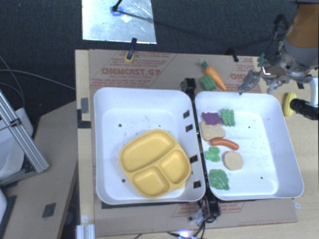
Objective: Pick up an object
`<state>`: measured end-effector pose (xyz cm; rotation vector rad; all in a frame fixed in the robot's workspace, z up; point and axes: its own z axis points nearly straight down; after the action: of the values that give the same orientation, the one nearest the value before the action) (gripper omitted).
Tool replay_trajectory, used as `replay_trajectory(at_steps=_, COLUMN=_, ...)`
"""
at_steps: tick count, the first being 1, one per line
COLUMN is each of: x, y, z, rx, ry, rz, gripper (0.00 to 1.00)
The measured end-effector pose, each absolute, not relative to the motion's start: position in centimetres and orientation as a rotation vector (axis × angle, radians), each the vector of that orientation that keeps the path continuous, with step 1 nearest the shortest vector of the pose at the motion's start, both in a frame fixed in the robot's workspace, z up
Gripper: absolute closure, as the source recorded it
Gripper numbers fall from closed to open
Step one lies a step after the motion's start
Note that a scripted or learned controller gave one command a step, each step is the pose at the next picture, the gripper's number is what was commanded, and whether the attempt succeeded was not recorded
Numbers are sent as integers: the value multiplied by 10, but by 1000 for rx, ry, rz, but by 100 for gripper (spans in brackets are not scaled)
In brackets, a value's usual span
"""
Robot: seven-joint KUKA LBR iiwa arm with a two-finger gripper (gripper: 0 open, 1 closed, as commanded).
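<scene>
Camera view from above shows the task's candidates lying in the right bin [286,148]: toy foods grouped along its left side. At the top of the group a purple piece [212,117] lies just beside a ribbed green piece [228,116]. Below them is a slice of toast [212,131], then an orange-red sausage [225,144]. Lower still a small green leafy piece [212,155] sits next to a round tan biscuit [233,161], and a larger green leafy piece [219,179] lies nearest the front rim. None of these is touched by the arm.

Outside the bins, a toy carrot [215,76] with a green top rests on the cardboard sheet [164,68] just behind the right bin's back left corner.

The end effector [259,83] hangs over the back rim of the right bin, near its right half, well apart from the food group. Its two fingers stand apart with nothing between them.

The left bin [107,133] holds a yellow divided plate [155,162] with three compartments, set toward the front right. A blue and yellow clip [131,50] lies at the far edge of the worktop [60,133].
</scene>
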<state>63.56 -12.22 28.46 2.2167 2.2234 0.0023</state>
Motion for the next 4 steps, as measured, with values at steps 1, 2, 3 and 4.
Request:
replay_trajectory(at_steps=1, x=577, y=-178, z=136, rx=2235, ry=2222, rz=-13, gripper=0)
replay_trajectory(at_steps=2, x=550, y=-100, z=82, rx=2216, ry=2231, rz=2, gripper=0)
replay_trajectory(at_steps=3, x=569, y=-110, z=86, rx=2215, ry=2223, rz=5, gripper=0)
replay_trajectory(at_steps=4, x=571, y=-131, z=86, rx=2218, ry=2220, rz=5, gripper=0)
